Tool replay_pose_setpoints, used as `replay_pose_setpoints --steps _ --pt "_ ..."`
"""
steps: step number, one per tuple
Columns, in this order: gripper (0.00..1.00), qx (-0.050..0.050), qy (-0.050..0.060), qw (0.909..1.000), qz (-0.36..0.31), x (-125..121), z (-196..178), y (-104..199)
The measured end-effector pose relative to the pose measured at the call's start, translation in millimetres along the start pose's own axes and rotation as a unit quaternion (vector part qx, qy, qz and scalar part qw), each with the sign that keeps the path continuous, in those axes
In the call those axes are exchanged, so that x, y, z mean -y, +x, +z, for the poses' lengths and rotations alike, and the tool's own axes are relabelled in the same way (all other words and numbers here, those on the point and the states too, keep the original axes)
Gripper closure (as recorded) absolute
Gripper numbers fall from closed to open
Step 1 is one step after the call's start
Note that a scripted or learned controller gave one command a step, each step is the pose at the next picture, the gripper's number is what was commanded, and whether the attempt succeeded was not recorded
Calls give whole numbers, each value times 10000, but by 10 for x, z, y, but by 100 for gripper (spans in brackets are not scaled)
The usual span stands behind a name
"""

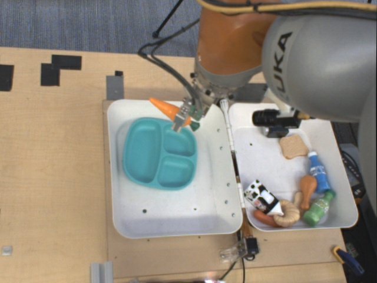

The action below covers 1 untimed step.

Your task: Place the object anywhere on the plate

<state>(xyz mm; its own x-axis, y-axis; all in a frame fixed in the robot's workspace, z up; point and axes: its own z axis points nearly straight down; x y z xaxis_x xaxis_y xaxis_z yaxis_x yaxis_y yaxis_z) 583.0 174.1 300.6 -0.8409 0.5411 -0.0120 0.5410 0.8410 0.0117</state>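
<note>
A teal plate [160,153] with three compartments lies in the left white bin [177,217]. An orange toy carrot [163,107] hangs tilted over the plate's far right rim, its pointed tip aimed up and left. My gripper [185,119] comes down from the arm's wrist just right of the carrot. Its fingers are shut on the carrot's thick end. The lower part of the carrot is hidden by the fingers.
The right bin [247,158] holds a bread slice [293,147], a blue bottle [317,173], a green bottle [318,209], a drumstick [307,188], a black-and-white cow toy [261,196] and a croissant [288,214]. The arm's bulk hangs over the bins' far edge.
</note>
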Motion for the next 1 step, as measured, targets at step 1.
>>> replay_pose_setpoints --steps 1 --pt "100 -79 64 9995 -291 -703 1016 80"
